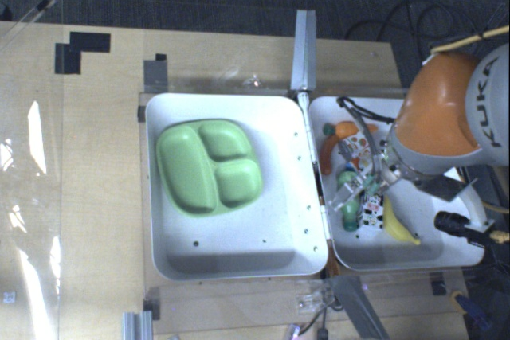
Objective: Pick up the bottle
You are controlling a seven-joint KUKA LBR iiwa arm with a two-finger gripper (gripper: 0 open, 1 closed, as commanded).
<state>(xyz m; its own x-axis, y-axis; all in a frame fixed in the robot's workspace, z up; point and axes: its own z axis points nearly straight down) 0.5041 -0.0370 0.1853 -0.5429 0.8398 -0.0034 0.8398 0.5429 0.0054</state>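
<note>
Over the right bin (pixel 446 251), the gripper (pixel 374 181) hung low among the toys — near the bottle (pixel 349 212); its grip was too hidden to tell; a green tray (pixel 209 166) sat left.

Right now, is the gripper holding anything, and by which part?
Cannot be told: the gripper is down among cluttered items in the right bin, its tips hidden.

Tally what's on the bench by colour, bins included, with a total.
White bins: 2
Green tray: 1
Green bottle: 1
Yellow banana: 1
Orange item: 1
Total: 6, though the clutter under the gripper may hide more.
</note>
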